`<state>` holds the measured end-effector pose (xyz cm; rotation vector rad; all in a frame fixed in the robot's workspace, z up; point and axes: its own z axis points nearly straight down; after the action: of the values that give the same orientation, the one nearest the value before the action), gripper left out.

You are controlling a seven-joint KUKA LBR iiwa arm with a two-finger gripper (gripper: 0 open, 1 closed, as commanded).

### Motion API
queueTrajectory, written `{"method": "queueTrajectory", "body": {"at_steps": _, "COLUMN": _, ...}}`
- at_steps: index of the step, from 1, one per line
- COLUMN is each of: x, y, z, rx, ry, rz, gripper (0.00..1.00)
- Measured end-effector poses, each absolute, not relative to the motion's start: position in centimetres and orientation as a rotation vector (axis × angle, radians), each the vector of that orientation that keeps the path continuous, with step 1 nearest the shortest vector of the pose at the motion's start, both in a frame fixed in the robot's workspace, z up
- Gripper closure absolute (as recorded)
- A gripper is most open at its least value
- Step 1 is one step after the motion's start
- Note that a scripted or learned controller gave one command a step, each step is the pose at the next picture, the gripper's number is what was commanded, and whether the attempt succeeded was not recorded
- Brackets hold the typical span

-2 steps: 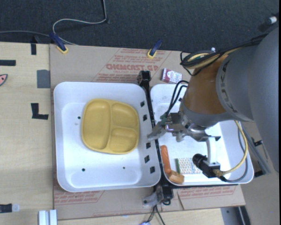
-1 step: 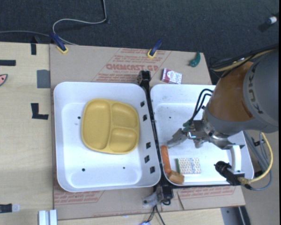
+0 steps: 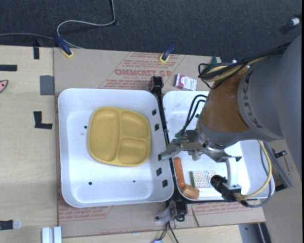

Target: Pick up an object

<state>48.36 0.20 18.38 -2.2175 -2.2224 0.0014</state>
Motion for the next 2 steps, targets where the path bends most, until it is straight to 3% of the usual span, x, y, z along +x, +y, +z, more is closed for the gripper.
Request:
{"method": "queueTrajectory", "body": {"at_steps": 1, "x": 48.3, "y": -5.5, "z": 18.4, "rx": -2.222, "ry": -2.22, "rz": 0.003, "gripper": 0.0}}
{"method": "queueTrajectory", "body": {"at_steps": 2, "x": 48.7, "y": -1.3, "z": 18.4, "rx": -2.218, "ry": -2.221, "rz": 0.002, "gripper": 0.0}}
